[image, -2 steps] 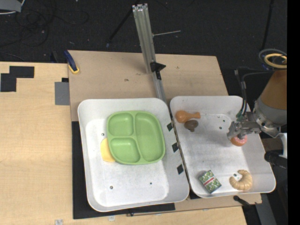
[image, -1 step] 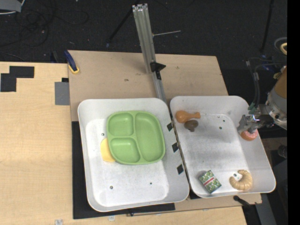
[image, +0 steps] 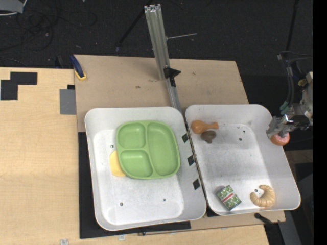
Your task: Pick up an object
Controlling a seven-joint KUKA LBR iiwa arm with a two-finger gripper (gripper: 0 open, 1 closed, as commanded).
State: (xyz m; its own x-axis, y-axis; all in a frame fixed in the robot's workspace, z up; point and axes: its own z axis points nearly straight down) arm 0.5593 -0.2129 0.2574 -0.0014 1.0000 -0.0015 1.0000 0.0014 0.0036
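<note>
Though the hand (image: pixel 286 124) sits partly cut off beside an orange object (image: pixel 279 138), its grip is unreadable.

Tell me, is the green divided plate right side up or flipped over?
Right side up: the green plate shows its three hollow compartments facing upward.

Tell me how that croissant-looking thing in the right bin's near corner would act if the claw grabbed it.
The croissant is curved with tapered ends, so it may pivot or slip out unless gripped across its thick middle. It looks like a toy, probably light, and likely to slide on the smooth white bin if nudged. It lies near the bin's wall, which may crowd one finger.
</note>
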